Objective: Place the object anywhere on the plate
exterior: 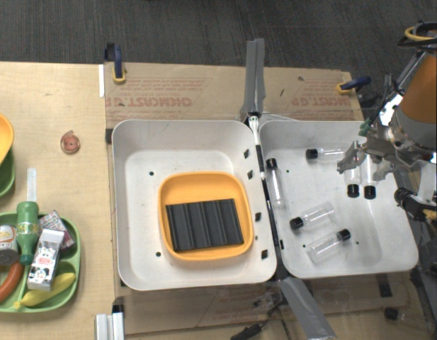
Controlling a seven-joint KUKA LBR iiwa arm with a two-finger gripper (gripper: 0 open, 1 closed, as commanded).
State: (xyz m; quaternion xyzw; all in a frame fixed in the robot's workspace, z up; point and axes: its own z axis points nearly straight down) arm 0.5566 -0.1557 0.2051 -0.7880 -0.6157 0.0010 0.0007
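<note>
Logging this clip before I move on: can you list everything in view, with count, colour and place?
Bins: 2, white, side by side on the bench.
Plate: 1, orange, squarish, in the left bin.
Ridged block: 1, dark grey, lying on the plate.
Vials: about 4 or 5, clear with black caps, scattered in the right bin.
Cardboard sheet: 1, brown, under the bins.
Clamps: 2, blue and yellow, at the cardboard's far edge.
Green tray: 1, with toy food, bench's left side.
Gripper: 1, black-tipped fingers over the right bin, nothing visibly between them.

Upside-down "CHEMCAST" on the cardboard (161, 99)
</note>
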